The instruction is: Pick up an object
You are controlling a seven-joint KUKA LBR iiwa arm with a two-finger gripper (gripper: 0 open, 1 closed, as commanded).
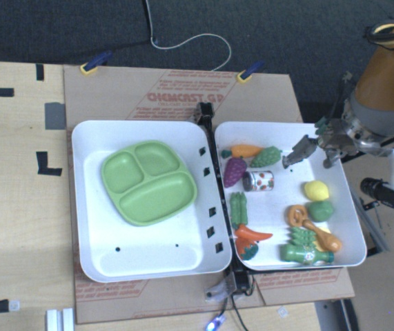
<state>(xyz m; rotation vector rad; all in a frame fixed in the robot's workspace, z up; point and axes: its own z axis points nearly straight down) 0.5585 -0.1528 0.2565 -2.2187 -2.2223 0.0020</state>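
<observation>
Cardboard covers the worktop (17, 185) beneath two white bins. Above the right bin's (345, 185) far edge the pincer (312, 152) is seen open and empty; the approach is judged underway, a descent toward the yellow lemon (316, 189) below being called for.

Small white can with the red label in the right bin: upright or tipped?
Tipped. The small white can with the red label lies on its side on the right white bin's floor, long axis running left-right, beside the purple grape bunch.
</observation>
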